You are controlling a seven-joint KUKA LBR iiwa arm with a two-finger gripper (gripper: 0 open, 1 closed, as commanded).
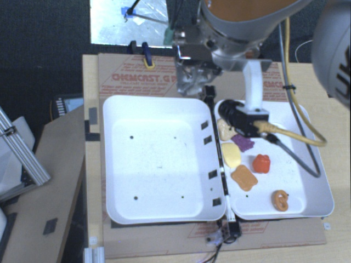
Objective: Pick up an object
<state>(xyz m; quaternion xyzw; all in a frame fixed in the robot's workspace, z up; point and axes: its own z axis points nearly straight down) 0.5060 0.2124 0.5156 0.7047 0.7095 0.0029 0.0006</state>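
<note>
Lying apart from tool (192, 85) — red toy (261, 164)

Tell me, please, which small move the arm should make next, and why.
Probably shift the gripper sideways over the bin on the view's right. It hangs above the back rims near the divider, while the red piece and the orange piece lie in that bin. The red one stands a little apart, so it seems the easier target.
</note>
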